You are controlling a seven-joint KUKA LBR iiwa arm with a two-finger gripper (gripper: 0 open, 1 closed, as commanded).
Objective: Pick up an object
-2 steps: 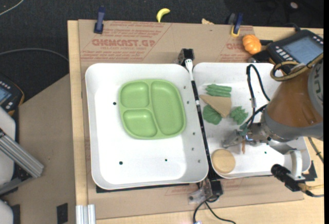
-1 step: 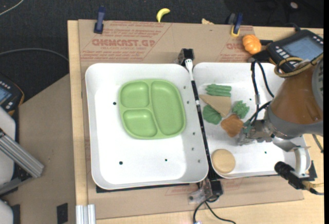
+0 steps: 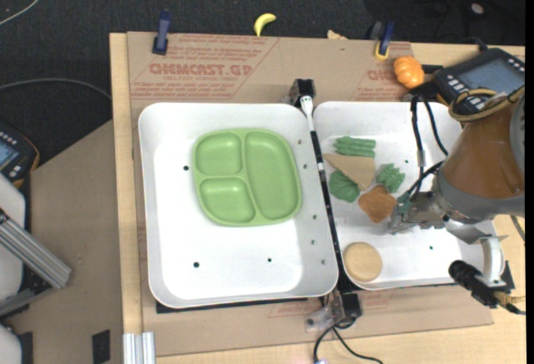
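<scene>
Your jaws (image 3: 404, 215) sit low in the right bin (image 3: 434, 266), at its right-middle, and you cannot tell from this slanted view whether they are parted or closed, since the grey wrist and the orange band of the arm (image 3: 488, 166) cover most of them. Just to their left, touching or nearly touching them, lies a small brown piece (image 3: 376, 204); whether it sits between them cannot be made out. Above that piece is a small green leafy toy (image 3: 390, 177), and beside it a tan wedge (image 3: 349, 167) points down and right toward the brown piece. A darker green lump (image 3: 343, 185) lies under the wedge's left side, and a green bundle like beans (image 3: 355, 145) rests near the top of the bin. Near the bin's front left corner you see a round tan disc (image 3: 363, 260), well apart from the cluster. Across the black divider strip, the left bin (image 3: 167, 254) holds a light green plate with three compartments (image 3: 247, 177), lying flat near its middle. On the counter (image 3: 209, 62) behind the bins you have an orange toy (image 3: 408, 70) at the right, a yellow banana-shaped piece (image 3: 264, 22) at the far edge, and blue clamps (image 3: 161, 32) on the cardboard sheet.
</scene>
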